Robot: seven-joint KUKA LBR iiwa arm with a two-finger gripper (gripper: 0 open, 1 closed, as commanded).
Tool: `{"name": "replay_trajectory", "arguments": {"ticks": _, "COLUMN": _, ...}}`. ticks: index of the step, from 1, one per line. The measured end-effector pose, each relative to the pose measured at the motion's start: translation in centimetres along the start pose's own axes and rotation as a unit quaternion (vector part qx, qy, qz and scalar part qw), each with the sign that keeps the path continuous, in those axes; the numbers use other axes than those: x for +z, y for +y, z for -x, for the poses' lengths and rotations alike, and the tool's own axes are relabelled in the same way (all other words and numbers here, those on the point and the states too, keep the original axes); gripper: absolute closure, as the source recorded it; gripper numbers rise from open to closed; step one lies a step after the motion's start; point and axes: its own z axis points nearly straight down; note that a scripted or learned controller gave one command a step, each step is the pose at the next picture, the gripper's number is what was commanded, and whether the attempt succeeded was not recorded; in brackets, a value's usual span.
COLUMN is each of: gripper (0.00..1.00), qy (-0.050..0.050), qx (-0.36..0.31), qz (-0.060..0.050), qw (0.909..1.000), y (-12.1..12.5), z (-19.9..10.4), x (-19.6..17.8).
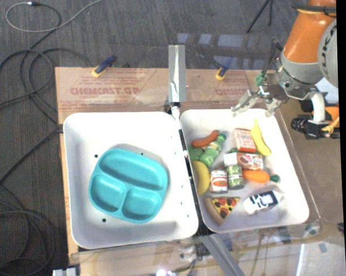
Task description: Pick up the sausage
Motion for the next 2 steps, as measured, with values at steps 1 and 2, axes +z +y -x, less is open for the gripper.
{"name": "replay_trajectory", "arguments": {"ticks": 1, "gripper": 0.00, "qy": -0.001, "qx": -0.014, "qz": -0.001, "qw": 0.9999, "y": 1.8, "z": -5.0, "x": 11.2}}
{"name": "replay_trajectory", "arguments": {"ticks": 2, "gripper": 0.00, "qy": -0.001, "qx": -0.013, "qz": 0.000, "qw": 0.9999, "y": 1.8, "z": -2.1, "x": 8.7}}
